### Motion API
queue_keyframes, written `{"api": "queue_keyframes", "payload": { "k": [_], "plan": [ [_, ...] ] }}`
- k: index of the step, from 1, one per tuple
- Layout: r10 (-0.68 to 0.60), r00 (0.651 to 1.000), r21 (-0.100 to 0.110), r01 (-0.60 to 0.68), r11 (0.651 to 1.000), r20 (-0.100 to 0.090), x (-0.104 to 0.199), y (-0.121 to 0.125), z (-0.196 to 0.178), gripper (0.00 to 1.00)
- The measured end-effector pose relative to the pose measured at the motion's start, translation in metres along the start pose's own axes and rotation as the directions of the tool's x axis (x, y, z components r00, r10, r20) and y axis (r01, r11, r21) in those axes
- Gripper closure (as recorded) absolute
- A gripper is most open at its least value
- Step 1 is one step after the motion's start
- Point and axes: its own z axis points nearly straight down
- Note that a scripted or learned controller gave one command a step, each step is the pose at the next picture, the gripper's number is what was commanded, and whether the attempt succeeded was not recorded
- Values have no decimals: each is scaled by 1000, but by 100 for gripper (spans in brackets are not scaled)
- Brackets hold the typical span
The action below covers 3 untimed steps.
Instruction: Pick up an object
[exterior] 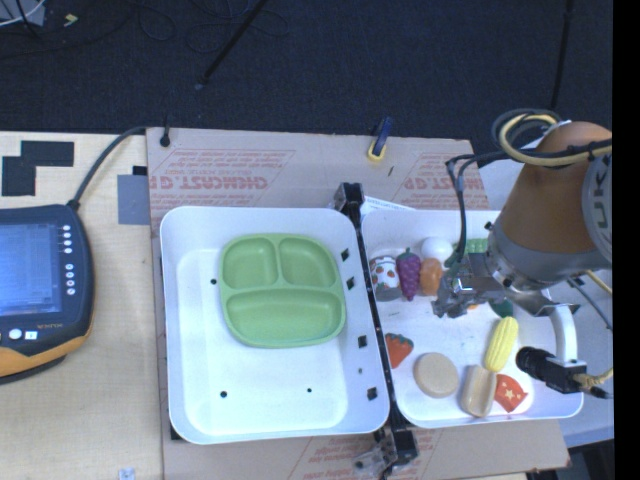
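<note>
Camera view: gripper (452, 298) hovering low in right bin (575, 408), beside purple grapes (409, 271) and orange piece (431, 276); grip state possibly empty, cannot tell.

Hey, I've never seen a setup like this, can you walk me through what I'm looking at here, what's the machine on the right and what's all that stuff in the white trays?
This is one picture, taken by a fixed camera above a bench, looking down at a slant. The bulky grey and orange shape at the right is a robot arm; its gripper, a two-finger claw, hangs over the right bin. I cannot tell whether it is open or shut, and nothing shows held in it. That bin holds toy food: purple grapes, a corn cob, a strawberry, a round tan biscuit and a few other pieces. The left bin holds a green divided plate. The screen device at the far left is a handheld controller.
</note>
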Motion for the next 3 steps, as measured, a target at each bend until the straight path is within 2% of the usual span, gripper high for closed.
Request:
{"api": "queue_keyframes", "payload": {
  "k": [1, 2, 3],
  "plan": [
    [0, 1000, 0, 0, 1000, 1, 56, 15, 8, 100],
    [1, 1000, 0, -1, 1000, 2, 99, 30, 9, 100],
    [0, 1000, -2, 0, 1000, 2, 152, 49, -13, 100]
  ]
}}
